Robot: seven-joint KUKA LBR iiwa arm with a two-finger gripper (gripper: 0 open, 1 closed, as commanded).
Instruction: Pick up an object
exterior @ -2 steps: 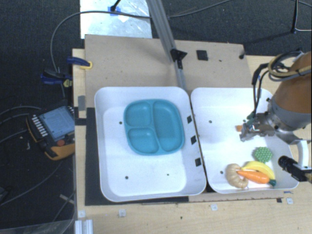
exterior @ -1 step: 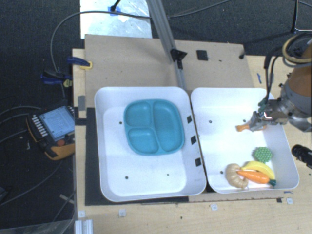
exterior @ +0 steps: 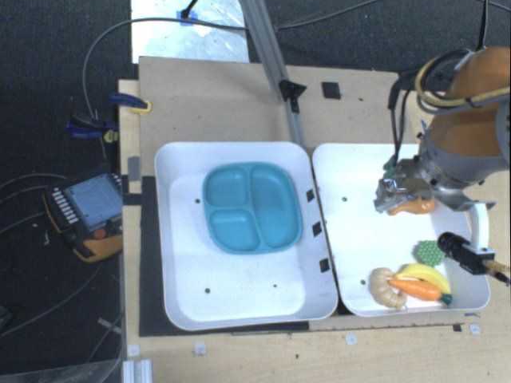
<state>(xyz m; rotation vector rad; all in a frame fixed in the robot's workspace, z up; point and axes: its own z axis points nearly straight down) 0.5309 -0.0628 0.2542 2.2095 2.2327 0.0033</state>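
Over the right bin (exterior: 351,238) we find the gripper (exterior: 389,198) low beside an orange object (exterior: 415,207), touching or nearly so. We cannot tell whether that piece is caught. We judge the grasp is the step in hand: centre on the piece, seat it firmly, lift straight. Banana (exterior: 425,274), carrot (exterior: 415,288) and ginger-shaped piece (exterior: 386,287) lie near the front corner.

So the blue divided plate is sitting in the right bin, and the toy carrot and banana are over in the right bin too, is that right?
Not quite. The camera view shows the blue divided plate in the left bin, not the right one. The toy carrot and banana are in the right bin, as you said.
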